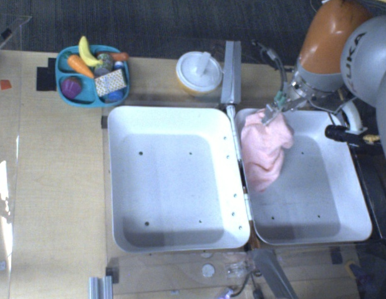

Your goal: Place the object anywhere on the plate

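Observation:
A pink cloth (264,148) sits in the right bin (317,217), against its left wall. The cloth's top right corner is drawn up into a peak. My gripper (270,114) is at that peak, with its fingers shut on the fabric, and the rest of the cloth hangs down and leftward from there. The plate (63,96) is a blue sectioned dish at the far left of the bench, beyond the left bin. It holds a toy banana, a carrot, a purple piece and a sponge-like block.
The left bin (168,173) lies between the gripper and the plate. A white lidded bowl with a yellow rim (199,72) stands behind the bins, next to a grey metal post (230,73). A black patch (45,78) lies left of the plate.

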`<state>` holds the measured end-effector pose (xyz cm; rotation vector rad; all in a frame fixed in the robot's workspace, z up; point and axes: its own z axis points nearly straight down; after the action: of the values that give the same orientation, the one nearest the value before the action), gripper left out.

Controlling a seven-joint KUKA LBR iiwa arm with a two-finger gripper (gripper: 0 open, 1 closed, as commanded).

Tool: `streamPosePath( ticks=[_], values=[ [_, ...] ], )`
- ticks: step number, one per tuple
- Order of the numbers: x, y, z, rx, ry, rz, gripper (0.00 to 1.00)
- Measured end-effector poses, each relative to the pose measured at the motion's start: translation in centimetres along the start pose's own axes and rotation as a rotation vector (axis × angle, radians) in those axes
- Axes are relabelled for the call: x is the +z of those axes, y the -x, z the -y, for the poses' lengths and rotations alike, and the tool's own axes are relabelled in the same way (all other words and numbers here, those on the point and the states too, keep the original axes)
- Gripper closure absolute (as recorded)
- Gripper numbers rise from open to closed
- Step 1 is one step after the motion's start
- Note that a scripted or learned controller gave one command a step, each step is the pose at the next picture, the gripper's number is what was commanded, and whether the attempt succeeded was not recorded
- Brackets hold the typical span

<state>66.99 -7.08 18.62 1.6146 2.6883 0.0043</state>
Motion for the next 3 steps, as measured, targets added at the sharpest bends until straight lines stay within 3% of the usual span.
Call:
streamPosePath(
  ticks=[1,3],
  values=[
    [-4.1,0.0,-0.3,-0.006,0.004,0.002,1.0],
    [-5.9,-9.7,-0.7,-0.812,0.006,0.002,1.0]
  ],
)
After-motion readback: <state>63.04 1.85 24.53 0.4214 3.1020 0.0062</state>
